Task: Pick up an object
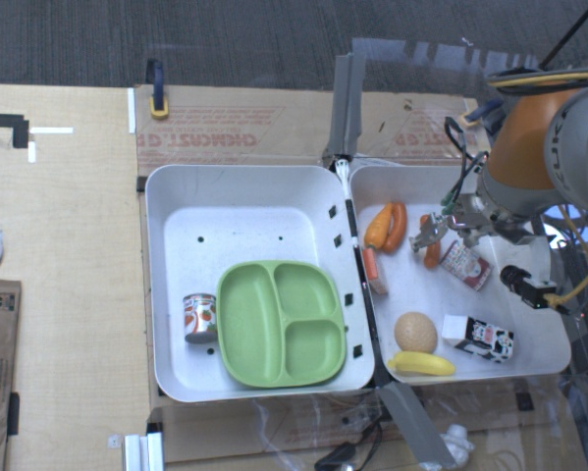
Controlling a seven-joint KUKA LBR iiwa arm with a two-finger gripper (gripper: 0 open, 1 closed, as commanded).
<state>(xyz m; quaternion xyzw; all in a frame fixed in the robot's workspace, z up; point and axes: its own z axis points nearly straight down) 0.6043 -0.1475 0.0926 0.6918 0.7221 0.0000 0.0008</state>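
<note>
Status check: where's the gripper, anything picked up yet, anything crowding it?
Gripper low in right bin, at a small red item. No hold confirmed. Carrot and white packet close alongside.

A single camera is fixed above the bench [58,214] and looks down at a slant, taking in both bins: the left bin [166,263] near the middle of the view, the right bin [539,356] toward its right side. The arm [554,145] enters from the right. The far edge shows dark floor [274,18].
</note>
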